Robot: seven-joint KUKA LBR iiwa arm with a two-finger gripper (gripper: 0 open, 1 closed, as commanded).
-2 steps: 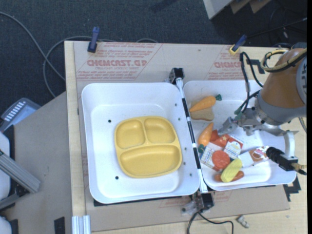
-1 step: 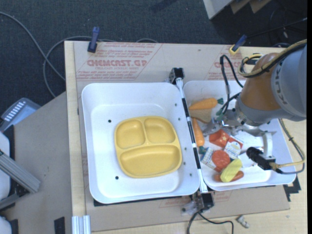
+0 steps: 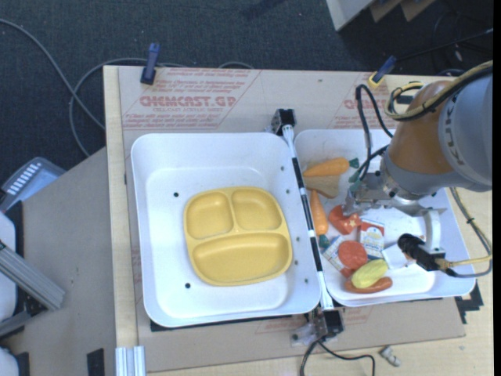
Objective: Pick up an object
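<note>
white plastic makes up both bins; nearest the camera, at the front of the right bin [image 3: 438, 288], lies a heap of toy food: a yellow lemon-like piece [image 3: 370, 272] resting on a red sausage [image 3: 374, 285], a round red tomato slice [image 3: 352, 253] just behind them, and a small white card with red print [image 3: 373, 237]. beside these, along the bin's left wall, an orange carrot [image 3: 318, 214] lies lengthwise. the left bin [image 3: 156, 171] holds a yellow divided tray [image 3: 237, 235] and no loose toys. further back, the gripper [image 3: 356, 204] is down among the pieces, just over a red chunk [image 3: 342, 219], with the grey and orange arm [image 3: 438, 143] above it; whether it is parted or clamped i cannot tell, since the wrist hides it. behind it lies an orange wedge [image 3: 327, 167]. nothing is visibly lifted, so the pick looks barely begun: grasping and raising a piece both seem left to do.
</note>
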